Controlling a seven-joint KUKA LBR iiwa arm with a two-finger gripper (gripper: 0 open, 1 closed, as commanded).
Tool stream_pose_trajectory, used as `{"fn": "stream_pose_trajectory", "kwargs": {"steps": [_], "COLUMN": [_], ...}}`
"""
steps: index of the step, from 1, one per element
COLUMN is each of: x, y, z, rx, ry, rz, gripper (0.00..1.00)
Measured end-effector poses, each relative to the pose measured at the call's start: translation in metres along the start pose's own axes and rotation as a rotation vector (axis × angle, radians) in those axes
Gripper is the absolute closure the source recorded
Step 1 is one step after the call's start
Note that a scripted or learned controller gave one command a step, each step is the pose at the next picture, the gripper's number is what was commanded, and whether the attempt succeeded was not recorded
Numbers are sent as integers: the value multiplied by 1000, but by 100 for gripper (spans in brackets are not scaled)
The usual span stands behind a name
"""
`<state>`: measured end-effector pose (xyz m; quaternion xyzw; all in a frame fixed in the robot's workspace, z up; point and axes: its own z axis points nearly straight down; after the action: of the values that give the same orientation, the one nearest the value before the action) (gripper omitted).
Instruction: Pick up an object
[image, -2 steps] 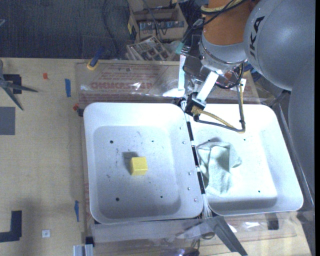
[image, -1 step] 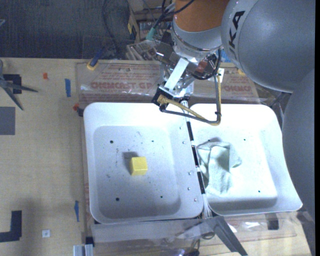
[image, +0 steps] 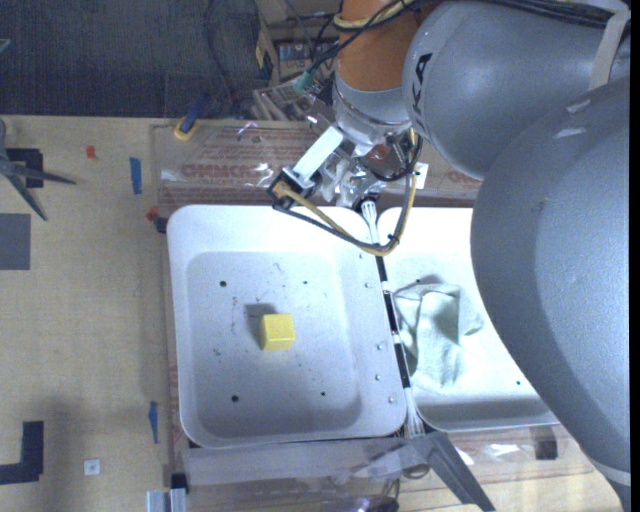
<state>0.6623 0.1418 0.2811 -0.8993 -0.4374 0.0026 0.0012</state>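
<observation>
A small yellow block (image: 278, 331) lies near the middle of the left white bin (image: 200, 260). A crumpled pale cloth (image: 436, 332) rests in the right bin (image: 480, 408), close to the divider between the bins. My gripper (image: 345, 185) hangs under the orange wrist band at the far edge of the bins, above the back rim near the divider. It is well behind the yellow block and apart from it. Cables and the wrist housing hide the gripper's tip.
A black and yellow cable (image: 350, 230) loops down from the wrist over the back of the left bin. The large grey arm (image: 560, 250) covers the right side. Tools and blue tape marks (image: 136, 175) lie on the wooden bench to the left.
</observation>
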Motion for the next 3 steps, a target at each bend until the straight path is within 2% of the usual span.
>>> {"fn": "stream_pose_trajectory", "kwargs": {"steps": [1,2,3], "x": [55,56,38], "y": [-68,-68,-82], "z": [-80,-90,58], "rx": [-4,-4,-2], "ry": [6,8,4], "rz": [69,68,298], "gripper": [100,100,100]}}
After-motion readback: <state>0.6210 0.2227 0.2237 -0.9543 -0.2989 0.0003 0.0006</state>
